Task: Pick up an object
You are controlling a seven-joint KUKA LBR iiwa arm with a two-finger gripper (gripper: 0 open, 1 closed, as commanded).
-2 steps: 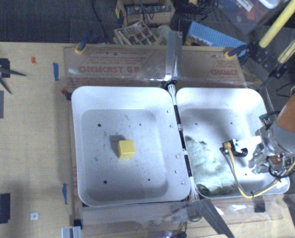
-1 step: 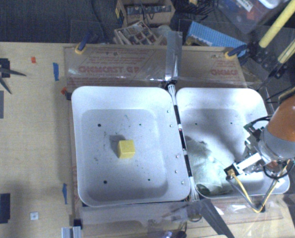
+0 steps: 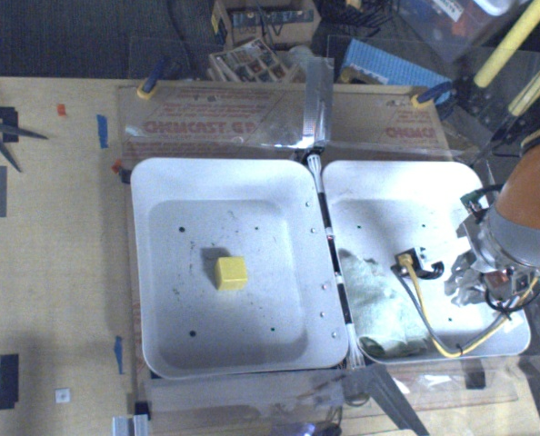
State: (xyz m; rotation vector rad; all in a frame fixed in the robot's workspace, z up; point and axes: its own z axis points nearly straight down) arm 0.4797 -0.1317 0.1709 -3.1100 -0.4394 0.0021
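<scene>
Gripper (image 3: 461, 287) over the right bin (image 3: 388, 182), yellow cube (image 3: 232, 272) in the left bin (image 3: 161, 189).
The small matt cube sits near the middle of the left bin's smooth white floor, well apart from the gripper, with both bins' rims between them. A crumpled pale cloth (image 3: 379, 309) lies in the right bin's near left part, left of the gripper. Whether the gripper is open or closed cannot be told.
</scene>
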